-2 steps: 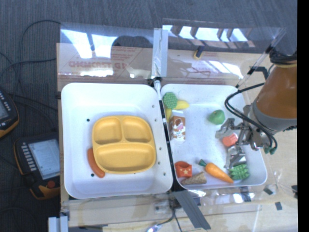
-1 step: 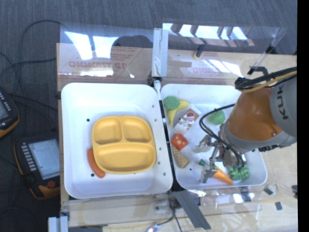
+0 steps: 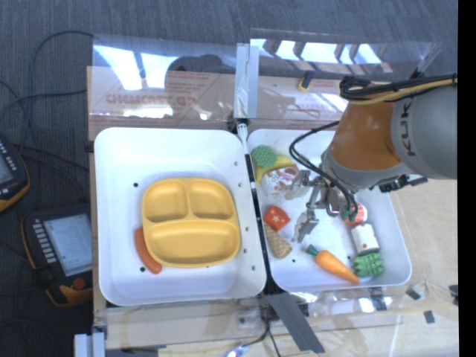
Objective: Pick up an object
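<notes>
My gripper (image 3: 311,216) hangs low over the middle of the right bin (image 3: 394,222), fingers spread open with nothing between them. Around it lie toy foods: a red pepper piece (image 3: 277,216) to its left, a waffle cone (image 3: 278,242) below left, an orange carrot (image 3: 332,265) just below, and a white and green block (image 3: 366,248) to the right. A green and yellow item (image 3: 265,158) and a pale packet (image 3: 281,178) lie at the bin's upper left. A red and white piece (image 3: 358,214) sits beside the wrist.
The left bin (image 3: 119,155) holds a yellow divided tray (image 3: 191,222) with an orange sausage (image 3: 146,253) at its lower left edge. Clear plastic walls stand behind both bins. A handheld pendant (image 3: 56,244) lies off the bench's left.
</notes>
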Motion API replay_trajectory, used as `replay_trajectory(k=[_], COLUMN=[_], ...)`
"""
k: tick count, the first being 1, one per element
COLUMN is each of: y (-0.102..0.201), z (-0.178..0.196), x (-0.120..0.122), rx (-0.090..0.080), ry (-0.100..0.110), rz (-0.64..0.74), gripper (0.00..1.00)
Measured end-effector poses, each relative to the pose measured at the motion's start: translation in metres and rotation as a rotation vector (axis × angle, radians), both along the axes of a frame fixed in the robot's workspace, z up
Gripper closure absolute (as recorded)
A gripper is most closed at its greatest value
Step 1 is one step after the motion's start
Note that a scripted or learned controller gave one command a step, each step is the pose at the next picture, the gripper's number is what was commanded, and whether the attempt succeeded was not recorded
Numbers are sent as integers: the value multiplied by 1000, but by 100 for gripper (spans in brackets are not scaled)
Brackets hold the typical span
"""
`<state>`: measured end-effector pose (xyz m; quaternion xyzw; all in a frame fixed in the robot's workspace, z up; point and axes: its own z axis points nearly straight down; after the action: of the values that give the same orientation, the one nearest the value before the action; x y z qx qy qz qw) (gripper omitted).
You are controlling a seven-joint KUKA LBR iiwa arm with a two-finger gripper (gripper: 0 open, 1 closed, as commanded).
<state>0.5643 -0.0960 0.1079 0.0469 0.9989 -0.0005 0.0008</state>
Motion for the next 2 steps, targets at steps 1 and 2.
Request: replay_trajectory(k=[1,2], y=[-52,-14], z=[-17,9], x=[-42,21], rx=[-2,-1], ry=[-13,-1], rz=[150,177], gripper=[0,0])
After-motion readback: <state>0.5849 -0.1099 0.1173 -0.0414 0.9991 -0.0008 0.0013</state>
